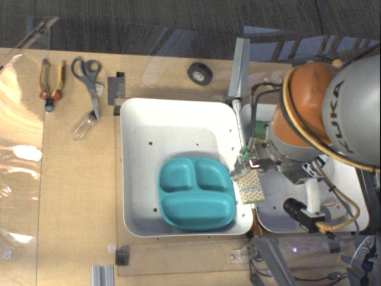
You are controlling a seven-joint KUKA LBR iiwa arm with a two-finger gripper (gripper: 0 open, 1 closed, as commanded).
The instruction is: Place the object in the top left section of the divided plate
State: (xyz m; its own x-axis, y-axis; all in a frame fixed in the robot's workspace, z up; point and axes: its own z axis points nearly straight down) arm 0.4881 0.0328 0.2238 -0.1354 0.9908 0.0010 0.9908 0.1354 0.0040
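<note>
A teal divided plate (196,193) lies in the left white bin (143,159), with two small sections at its far side and one large section at the near side. My gripper (246,162) hangs over the wall between the two bins, just right of the plate's top right section. A small flat pad with a yellow-green speckled pattern (250,187) hangs from the fingertips, its upper edge pinched between them. The pad floats above the bins' shared rim, beside the plate's right edge.
The grey and orange arm (321,112) covers most of the right bin (280,213). Scissors (89,79), pliers (50,82) and a tape roll (200,73) lie on the bench beyond the bins. A metal post (239,70) stands behind the bins.
</note>
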